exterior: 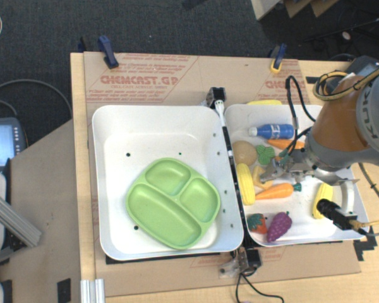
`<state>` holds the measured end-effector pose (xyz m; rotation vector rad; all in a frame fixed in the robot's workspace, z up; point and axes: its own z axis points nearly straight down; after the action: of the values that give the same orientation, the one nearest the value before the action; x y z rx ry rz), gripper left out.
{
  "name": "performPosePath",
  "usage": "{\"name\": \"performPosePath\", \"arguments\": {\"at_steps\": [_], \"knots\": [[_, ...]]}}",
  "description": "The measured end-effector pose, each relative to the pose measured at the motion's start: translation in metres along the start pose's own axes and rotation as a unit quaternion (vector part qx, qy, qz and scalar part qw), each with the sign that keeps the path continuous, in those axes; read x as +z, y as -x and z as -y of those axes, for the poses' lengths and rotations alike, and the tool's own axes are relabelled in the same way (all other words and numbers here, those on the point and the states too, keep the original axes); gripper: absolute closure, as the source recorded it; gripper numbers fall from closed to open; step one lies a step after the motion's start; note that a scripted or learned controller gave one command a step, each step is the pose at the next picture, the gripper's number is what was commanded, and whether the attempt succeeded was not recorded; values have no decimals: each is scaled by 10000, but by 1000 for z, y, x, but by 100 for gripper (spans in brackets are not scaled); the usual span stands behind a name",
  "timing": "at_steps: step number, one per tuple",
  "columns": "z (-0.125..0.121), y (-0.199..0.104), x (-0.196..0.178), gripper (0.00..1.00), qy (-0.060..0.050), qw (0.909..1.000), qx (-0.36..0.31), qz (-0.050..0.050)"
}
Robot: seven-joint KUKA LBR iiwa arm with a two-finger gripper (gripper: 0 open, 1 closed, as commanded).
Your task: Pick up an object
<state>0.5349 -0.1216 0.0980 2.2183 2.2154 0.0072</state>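
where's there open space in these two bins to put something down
The left bin has bare floor along its far side, between the back wall and the green divided plate, and a strip down the plate's left. The right bin is crowded: blue bottle, carrot, purple grapes, banana and the gripper fill most of it.

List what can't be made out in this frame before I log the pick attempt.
- Tool, camera view: its tip is small among the toys; whether it grips anything is unclear.
- Yellow item, right bin: the arm covers its upper part, identity uncertain.
- Small item beside the purple grapes: too small to identify.
- Yellow object at the right bin's far wall: only a sliver shows.
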Motion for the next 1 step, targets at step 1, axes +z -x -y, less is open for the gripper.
{"name": "performPosePath", "arguments": {"at_steps": [1], "knots": [[22,-19,9,0,39,10000,25,46]]}}
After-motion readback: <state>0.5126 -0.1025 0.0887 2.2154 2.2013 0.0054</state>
